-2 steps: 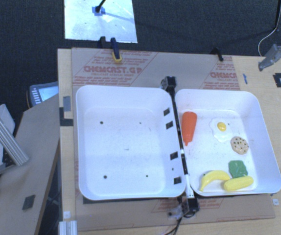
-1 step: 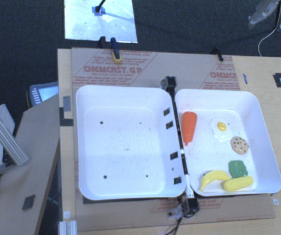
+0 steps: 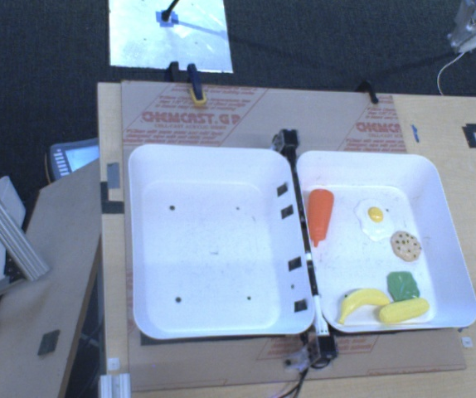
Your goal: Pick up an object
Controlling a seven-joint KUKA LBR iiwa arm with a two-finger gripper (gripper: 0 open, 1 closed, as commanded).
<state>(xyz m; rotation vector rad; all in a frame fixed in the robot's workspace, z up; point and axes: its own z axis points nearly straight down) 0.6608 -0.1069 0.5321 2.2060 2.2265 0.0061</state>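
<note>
The tool (image 3: 474, 19) hangs high at the far right corner, well clear of both bins and off past the back edge of the worktop (image 3: 246, 110); it is too small and blurred to tell whether it is open or closed, and nothing can be seen in it. All the pickable things lie in the right bin (image 3: 449, 222). Taking the fried egg (image 3: 375, 216) as the landmark: the carrot (image 3: 319, 215) lies to its left close to the bin's wall, the cookie (image 3: 405, 245) just below and right of it, and further below sit the green pepper (image 3: 402, 284), the banana (image 3: 361, 302) and a yellow piece (image 3: 403, 310), crowded together. A descent into that cluster could likely nudge neighbours aside or pinch two at once; the flat egg may slip from a grip, and the carrot's nearness to the wall risks a collision.
</note>
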